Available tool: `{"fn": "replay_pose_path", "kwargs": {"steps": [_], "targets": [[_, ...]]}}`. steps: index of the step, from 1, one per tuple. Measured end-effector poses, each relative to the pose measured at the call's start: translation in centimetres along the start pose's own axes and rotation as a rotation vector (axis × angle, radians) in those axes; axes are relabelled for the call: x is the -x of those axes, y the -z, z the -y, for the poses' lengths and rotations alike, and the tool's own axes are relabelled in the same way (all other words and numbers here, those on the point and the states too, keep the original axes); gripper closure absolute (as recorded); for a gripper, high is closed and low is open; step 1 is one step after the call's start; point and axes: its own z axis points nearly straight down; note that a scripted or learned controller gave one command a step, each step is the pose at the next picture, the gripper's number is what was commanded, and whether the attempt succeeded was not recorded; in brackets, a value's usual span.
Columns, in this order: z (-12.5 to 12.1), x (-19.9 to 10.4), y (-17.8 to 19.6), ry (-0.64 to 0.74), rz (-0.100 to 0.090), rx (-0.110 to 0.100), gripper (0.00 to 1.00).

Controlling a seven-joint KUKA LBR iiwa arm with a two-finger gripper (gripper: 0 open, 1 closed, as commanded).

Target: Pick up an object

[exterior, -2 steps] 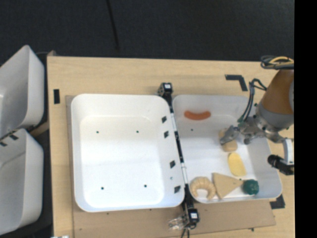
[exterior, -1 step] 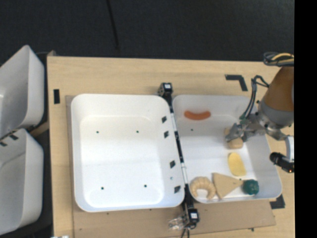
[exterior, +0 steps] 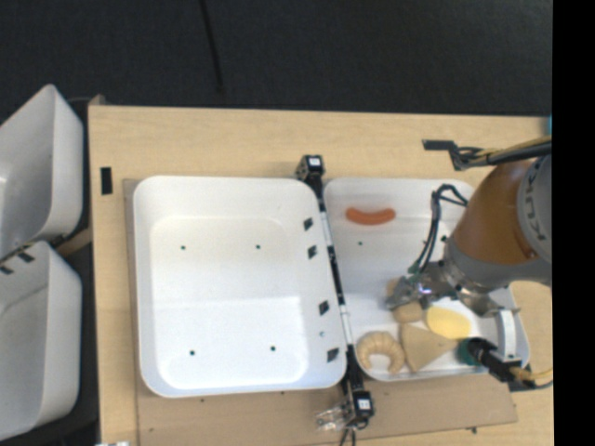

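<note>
Tool [exterior: 406,293] low in the right bin [exterior: 372,249], lower right of frame, just above the tan block [exterior: 409,313]; finger spread impossible to tell. Near it: yellow lemon [exterior: 448,322], croissant [exterior: 380,351], tan wedge [exterior: 426,347]. Red sausage [exterior: 370,216] well apart, near the bin's upper rim.

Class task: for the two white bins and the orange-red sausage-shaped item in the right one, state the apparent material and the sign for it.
Shallow white bins: probably moulded plastic; smooth walls, rounded corners, soft sheen. Orange-red sausage-shaped item: likely plastic or rubber toy food; even colour, smooth surface. Too small to be sure.
</note>
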Motion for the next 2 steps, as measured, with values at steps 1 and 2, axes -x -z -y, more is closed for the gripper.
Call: {"fn": "replay_pose_path", "kwargs": {"steps": [1, 2], "targets": [[-4.9, -6.9, 10.1, 0.003, -0.002, -0.001, 1.0], [-3.0, -12.1, 9.7, 0.0, -0.003, -0.007, 1.0]]}}
